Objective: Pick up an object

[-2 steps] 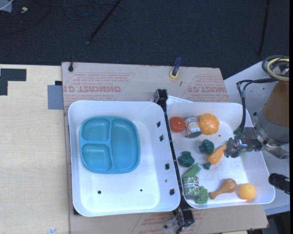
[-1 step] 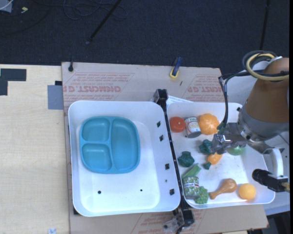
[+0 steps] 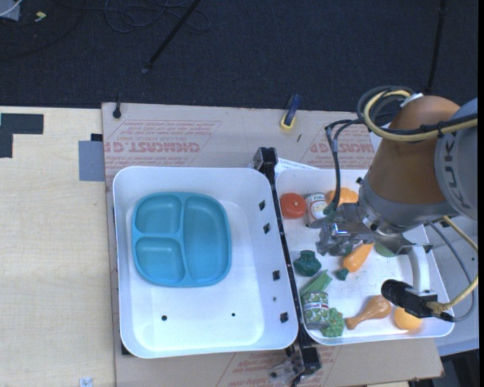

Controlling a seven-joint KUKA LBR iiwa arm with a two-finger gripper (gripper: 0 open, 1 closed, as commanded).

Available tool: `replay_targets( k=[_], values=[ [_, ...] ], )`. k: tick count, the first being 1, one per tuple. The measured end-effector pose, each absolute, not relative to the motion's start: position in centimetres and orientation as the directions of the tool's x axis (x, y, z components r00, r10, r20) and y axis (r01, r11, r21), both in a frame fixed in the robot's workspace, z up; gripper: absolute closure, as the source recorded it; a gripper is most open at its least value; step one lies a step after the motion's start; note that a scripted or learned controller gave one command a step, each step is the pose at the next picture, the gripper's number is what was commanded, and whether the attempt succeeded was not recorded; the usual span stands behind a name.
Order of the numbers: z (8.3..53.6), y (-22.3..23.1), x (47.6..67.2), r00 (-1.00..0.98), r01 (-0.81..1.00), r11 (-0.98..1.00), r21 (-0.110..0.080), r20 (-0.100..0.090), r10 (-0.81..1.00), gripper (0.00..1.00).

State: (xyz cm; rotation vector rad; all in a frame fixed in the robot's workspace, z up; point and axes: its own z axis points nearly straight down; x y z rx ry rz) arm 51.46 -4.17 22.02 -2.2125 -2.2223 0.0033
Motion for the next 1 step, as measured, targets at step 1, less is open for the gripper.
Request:
replay_targets(
  k=[1],
  values=[
    [23.78,-1.01,50.86,-0.004,1.0,0.004,-0.002,0.002,1.0,1.0]
  ],
)
